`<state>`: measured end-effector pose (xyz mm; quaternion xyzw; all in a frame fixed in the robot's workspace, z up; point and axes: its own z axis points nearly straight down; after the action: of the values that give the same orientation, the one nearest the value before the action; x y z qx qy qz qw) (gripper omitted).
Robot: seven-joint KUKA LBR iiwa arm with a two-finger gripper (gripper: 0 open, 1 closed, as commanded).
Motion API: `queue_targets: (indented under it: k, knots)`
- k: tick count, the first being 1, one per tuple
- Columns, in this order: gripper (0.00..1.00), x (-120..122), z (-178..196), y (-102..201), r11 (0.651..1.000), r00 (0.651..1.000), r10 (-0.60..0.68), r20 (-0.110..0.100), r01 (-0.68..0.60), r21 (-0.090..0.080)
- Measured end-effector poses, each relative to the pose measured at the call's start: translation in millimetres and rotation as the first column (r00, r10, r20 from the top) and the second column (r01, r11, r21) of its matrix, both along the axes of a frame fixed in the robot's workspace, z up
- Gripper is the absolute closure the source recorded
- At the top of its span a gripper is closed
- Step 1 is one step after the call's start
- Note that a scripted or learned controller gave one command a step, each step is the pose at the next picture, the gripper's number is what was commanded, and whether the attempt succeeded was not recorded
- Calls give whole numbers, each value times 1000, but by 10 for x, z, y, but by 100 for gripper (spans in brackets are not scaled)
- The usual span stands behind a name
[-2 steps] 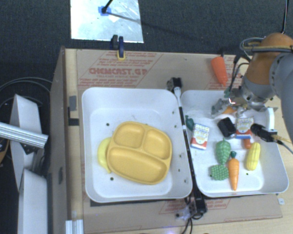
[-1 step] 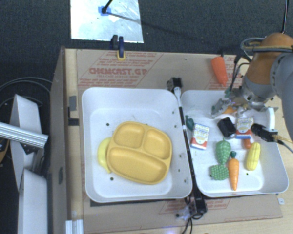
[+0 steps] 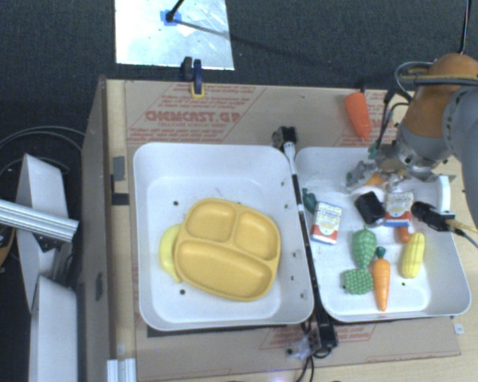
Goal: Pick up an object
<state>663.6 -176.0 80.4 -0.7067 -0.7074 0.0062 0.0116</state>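
So the gripper (image 3: 380,173) hangs low over the right bin (image 3: 454,293), can't tell its jaw state tbh. Toy carrot (image 3: 381,281), corn (image 3: 413,255) and small carton (image 3: 326,222) lie loose there.

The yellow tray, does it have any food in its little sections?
Empty. The yellow tray lies flat in the left bin, and all three of its sections show bare yellow plastic; the toy foods lie in the right bin.
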Motion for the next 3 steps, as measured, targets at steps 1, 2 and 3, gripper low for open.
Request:
queue_targets:
  k: [1, 2, 3]
  knots:
    - [0, -2, 6, 191, 1000, 1000, 0, 3, 0, -8]
    - [0, -371, 42, 5, 1000, 1000, 1, 27, 0, -9]
    - [100, -359, 152, 7, 1000, 1000, 2, 31, -2, -9]
